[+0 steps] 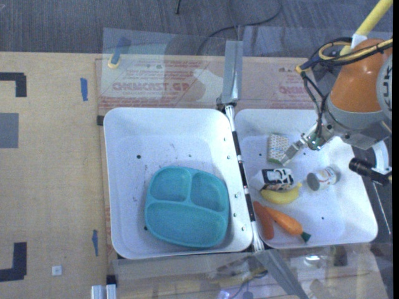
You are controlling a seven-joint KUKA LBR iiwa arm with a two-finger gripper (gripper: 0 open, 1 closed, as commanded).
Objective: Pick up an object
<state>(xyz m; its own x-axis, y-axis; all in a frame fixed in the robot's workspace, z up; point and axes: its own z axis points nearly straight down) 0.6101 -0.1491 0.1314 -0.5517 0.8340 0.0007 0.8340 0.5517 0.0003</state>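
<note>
Reading "QUALCAST" in mirrored red print, a cardboard sheet (163, 80) backs the bins.

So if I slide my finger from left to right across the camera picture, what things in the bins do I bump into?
Teal divided plate → red-orange piece beside the carrot → small black-and-white toy → small grey-and-white cylinder. I left out the banana, carrot and patterned packet, since they overlap the others in left-right spread.

Arm (361, 80) cut off at right edge; small dark item (277, 177) unidentifiable.
</note>
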